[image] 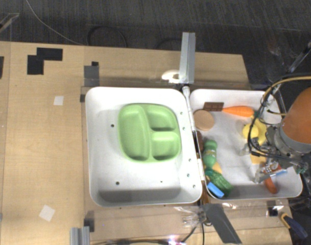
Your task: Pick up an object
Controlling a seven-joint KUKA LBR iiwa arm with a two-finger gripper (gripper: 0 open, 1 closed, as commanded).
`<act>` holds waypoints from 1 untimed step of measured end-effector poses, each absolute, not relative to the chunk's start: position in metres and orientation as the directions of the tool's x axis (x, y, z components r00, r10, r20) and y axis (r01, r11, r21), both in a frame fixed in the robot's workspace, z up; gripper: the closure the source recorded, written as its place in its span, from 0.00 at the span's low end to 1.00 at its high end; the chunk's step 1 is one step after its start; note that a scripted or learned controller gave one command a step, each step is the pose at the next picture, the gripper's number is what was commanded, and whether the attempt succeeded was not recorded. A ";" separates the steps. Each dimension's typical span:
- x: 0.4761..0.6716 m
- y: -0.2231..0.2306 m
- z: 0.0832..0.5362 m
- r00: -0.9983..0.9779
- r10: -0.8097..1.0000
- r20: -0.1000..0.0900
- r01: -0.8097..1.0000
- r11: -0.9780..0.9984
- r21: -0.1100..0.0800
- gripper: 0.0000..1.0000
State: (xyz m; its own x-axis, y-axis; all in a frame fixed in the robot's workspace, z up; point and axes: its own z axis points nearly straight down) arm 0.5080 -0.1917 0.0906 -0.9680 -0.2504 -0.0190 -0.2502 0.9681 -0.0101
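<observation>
**user1:** Gripper (266,173) sits low in the right bin (232,190), near its front right corner, over a small orange-red object (270,186). Open or closed? Can't tell from this angle.

**user2:** Carrot (238,111) lies at the back, green divided tray (147,131) fills the left bin (101,188).

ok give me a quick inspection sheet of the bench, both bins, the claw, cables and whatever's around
surface: wooden bench bearing two shallow white bins side by side, left bin and right bin.
job's things: right bin holds a carrot, a tan disc, a brown block, a green bottle, a yellow toy and a blue-and-green item.
clutter: green divided tray in the left bin.
grippers: claw low over the right bin's near right corner; finger state unclear.
cables: black and yellow cables loop by the arm.
surroundings: dark carpet beyond the bench.
</observation>
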 end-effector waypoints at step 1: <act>0.500 -0.187 0.091 -0.885 -0.466 -0.017 -0.465 0.885 -0.016 0.00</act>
